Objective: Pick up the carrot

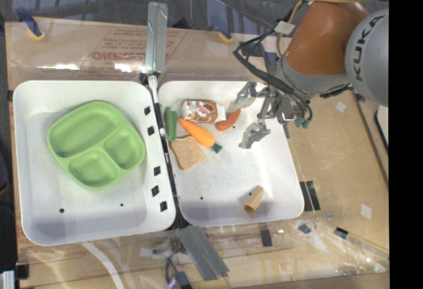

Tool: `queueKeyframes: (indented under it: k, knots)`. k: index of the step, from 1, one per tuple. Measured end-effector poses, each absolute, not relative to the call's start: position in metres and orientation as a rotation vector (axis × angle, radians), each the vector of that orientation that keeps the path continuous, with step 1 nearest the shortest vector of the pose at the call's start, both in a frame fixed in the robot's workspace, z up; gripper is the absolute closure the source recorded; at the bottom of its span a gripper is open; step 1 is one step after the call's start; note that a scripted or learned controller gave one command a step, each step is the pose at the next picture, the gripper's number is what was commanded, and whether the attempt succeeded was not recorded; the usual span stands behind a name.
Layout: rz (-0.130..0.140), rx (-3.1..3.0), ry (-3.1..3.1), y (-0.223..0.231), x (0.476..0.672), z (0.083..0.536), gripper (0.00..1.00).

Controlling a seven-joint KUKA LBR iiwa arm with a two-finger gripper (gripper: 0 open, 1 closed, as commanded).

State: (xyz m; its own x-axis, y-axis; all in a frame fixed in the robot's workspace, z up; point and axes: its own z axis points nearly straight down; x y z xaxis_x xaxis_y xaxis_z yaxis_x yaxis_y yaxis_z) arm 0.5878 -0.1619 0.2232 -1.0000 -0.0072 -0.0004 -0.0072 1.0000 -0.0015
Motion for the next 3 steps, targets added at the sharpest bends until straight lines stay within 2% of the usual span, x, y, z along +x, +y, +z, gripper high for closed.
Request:
queueKeyframes:
  k: [1,2,3]
  knots:
    - [-0.006,-0.130,3.121,-0.128,0.644,0.120,0.00]
    - [-0.008,-0.142,3.104,-0.125,0.649,0.135,1.00]
    - [-0.001,-0.419,3.107,-0.079,0.659,0.195,1.00]
